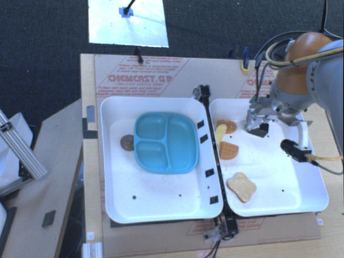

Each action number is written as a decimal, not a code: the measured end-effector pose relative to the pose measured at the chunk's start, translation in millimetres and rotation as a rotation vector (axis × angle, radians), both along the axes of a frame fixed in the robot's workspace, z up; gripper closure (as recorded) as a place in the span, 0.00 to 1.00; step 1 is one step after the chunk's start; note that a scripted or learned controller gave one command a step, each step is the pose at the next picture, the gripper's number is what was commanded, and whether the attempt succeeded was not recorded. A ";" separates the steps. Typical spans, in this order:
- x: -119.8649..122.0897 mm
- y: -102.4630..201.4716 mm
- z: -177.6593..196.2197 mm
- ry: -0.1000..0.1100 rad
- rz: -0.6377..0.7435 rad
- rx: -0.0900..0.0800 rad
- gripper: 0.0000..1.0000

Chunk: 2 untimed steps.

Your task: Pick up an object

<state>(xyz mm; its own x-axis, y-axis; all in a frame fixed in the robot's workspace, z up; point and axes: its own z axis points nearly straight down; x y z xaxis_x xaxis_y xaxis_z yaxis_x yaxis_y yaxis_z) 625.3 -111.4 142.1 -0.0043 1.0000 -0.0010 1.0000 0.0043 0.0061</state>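
Note:
My gripper (258,126) hangs low over the back of the right bin (309,187), a little right of the food pieces. A yellow piece (220,131) and a round brown cookie (230,127) lie by the bin's left wall. Just below them sits an orange-brown piece (228,150). A pale slice of toast (241,187) lies near the front left of that bin. Nothing shows between the gripper's tips.
The left bin (123,198) holds a blue divided plate (164,142) and a small brown disc (127,142) at its left edge. A black clipped divider (210,149) separates the bins. A black cable fitting (294,149) juts over the right bin.

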 end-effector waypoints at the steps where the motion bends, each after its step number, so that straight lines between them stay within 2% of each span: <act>1: 10.1 4.2 60.5 -0.003 0.002 0.000 1.00; 2: 18.9 4.4 123.0 -0.003 0.002 -0.001 1.00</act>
<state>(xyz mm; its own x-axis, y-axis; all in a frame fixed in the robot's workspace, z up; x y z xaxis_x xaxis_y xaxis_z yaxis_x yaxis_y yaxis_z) 644.2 -107.0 265.1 -0.0068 1.0000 -0.0016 0.9999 0.0068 0.0087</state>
